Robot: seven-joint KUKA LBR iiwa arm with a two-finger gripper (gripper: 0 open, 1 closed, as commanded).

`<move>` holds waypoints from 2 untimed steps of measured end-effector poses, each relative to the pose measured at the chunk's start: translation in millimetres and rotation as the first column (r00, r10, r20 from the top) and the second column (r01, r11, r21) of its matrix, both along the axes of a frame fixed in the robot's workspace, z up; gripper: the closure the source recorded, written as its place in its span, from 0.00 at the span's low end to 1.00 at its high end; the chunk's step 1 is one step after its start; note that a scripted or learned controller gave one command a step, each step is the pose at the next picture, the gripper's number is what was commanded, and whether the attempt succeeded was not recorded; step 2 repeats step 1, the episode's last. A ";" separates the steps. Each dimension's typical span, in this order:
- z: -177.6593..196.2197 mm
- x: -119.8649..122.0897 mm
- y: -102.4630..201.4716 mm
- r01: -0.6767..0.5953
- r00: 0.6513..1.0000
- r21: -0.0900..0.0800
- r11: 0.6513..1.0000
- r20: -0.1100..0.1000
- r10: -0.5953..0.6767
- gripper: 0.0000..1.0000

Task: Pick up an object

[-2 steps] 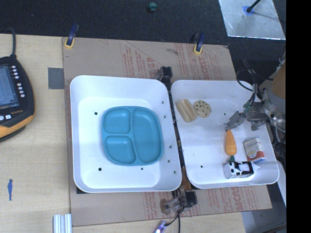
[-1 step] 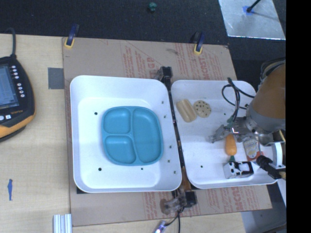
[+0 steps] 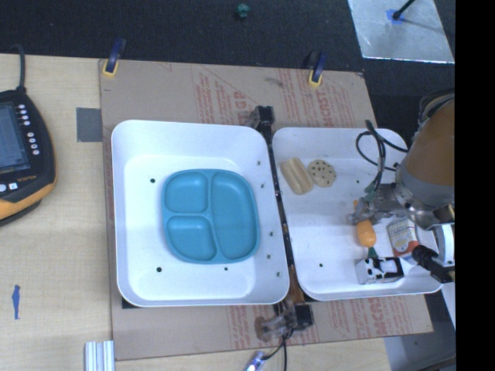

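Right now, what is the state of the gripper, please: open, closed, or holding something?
Gripper: cannot be told from this view; it is over the right bin, close to an orange object.

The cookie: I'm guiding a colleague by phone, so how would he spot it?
Go to the right-hand white bin, its upper left part. Two things lie side by side there: the cookie is the round, dark-speckled one, right of the long tan roll.
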State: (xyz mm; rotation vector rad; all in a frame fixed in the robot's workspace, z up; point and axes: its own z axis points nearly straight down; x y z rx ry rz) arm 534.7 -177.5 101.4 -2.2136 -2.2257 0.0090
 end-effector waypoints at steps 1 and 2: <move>83.0 27.6 69.9 0.000 1.000 0.003 1.000 0.004 0.000 1.00; 83.0 27.6 69.9 0.000 1.000 0.003 1.000 0.004 0.000 1.00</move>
